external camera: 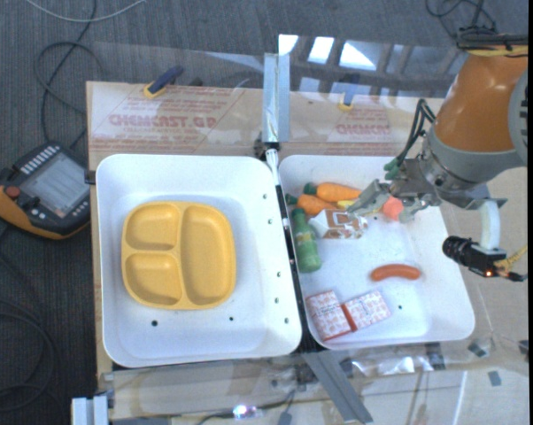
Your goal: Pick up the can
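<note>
Hovering: my gripper [366, 204] over the right bin [444, 312], jaw state impossible to tell. Can: not identifiable among carrots [330, 197], green bottle [305, 240], sausage [396, 273]. Pick not yet done.

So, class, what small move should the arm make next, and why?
Probably ease the tool left in the view and down onto the brown-and-white container, the likeliest can: the tool sits just right of it, beside the carrots.
</note>
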You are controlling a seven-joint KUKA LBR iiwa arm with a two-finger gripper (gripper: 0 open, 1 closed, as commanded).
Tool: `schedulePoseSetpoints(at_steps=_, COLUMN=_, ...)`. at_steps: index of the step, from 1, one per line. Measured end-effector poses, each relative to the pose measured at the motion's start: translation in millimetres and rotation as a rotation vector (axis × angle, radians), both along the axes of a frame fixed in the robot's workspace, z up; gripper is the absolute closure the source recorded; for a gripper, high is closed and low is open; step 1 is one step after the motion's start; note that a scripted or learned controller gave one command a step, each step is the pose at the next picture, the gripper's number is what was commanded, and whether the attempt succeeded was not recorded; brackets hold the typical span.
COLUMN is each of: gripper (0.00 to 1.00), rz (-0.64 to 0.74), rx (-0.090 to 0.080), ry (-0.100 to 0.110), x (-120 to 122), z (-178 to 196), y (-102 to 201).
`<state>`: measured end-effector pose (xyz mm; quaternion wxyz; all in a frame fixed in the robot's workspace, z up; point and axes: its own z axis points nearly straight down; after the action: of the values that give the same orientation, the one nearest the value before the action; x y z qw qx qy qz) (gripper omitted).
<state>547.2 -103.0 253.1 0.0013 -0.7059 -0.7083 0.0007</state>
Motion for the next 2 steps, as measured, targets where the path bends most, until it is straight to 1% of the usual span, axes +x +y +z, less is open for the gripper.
schedulePoseSetpoints(at_steps=1, gripper=0.0, rz=0.066, rx=-0.006, ry=-0.009, x=19.1, z=-145.6, y=-0.9)
schedulePoseSetpoints(at_steps=2, gripper=1.0, rz=0.067, rx=-0.002, ry=-0.004, x=18.1, z=-138.8, y=0.8)
